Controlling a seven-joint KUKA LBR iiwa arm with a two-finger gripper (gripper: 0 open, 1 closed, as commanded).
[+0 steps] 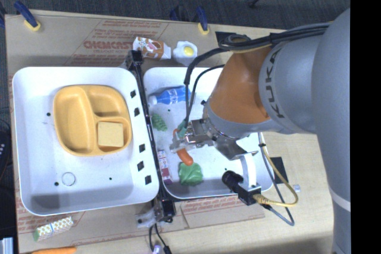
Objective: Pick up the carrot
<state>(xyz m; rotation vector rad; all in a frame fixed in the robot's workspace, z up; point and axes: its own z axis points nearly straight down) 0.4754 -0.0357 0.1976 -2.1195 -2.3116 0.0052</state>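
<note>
Grey arm overhead, claw just above the carrot

Tray in left bin — carrot, bottle in right bin, bottle behind carrot.

Arm casing: large dark letters "KUKA" run down the grey shell, just beside the orange band; only "KUK" shows fully, the last letter curving out of sight.
Cardboard sheet: red print beyond the left bin, one large outlined word plus smaller lines under it; too blurred to read.
Cardboard front edge: faint red lettering, unreadable.
Blue bottle: pale label, text too small to tell.
Small carton: brown and white print, not legible.
</note>
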